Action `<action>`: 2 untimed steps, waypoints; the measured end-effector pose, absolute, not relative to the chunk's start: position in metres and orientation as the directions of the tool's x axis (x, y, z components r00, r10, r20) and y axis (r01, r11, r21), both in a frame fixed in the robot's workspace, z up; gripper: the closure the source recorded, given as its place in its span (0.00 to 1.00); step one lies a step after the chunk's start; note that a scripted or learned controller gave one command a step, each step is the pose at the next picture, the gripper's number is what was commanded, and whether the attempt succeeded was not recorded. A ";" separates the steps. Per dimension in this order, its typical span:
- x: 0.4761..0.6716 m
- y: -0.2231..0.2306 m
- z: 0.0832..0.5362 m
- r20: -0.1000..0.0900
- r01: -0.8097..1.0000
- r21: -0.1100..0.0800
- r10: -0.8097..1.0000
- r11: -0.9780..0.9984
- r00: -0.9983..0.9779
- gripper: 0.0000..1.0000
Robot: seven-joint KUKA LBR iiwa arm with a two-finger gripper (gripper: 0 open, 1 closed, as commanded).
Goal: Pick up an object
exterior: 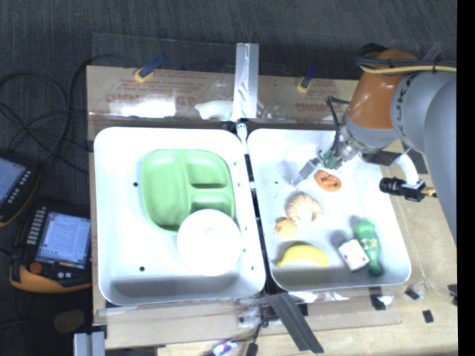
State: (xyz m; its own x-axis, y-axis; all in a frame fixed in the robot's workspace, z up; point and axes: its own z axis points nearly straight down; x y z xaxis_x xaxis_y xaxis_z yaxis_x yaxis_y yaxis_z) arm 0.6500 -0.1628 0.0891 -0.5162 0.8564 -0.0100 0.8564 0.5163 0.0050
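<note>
**Lining up on the orange piece in the right bin**

The end effector (320, 166) hangs low in the right bin (386, 199), just beside a small orange ring-shaped item (328, 181); whether it is released or clenched I cannot tell. To do this well, centre over the item and descend straight, keeping clear of the pale shell-like pastry (304, 207) nearby. The item looks flat, glossy, orange, lying near the bin's upper middle.
</note>
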 end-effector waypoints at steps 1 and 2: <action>0.597 -0.195 0.090 -0.005 0.951 0.009 0.951 0.309 -0.309 0.00; 0.629 -0.190 0.089 -0.005 0.968 0.008 0.968 0.252 -0.252 0.00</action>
State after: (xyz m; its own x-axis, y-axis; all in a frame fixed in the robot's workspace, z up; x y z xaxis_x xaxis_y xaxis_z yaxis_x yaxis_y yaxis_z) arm 0.6288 -0.1896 0.0890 -0.2520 0.9677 -0.0053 0.9677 0.2521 0.0081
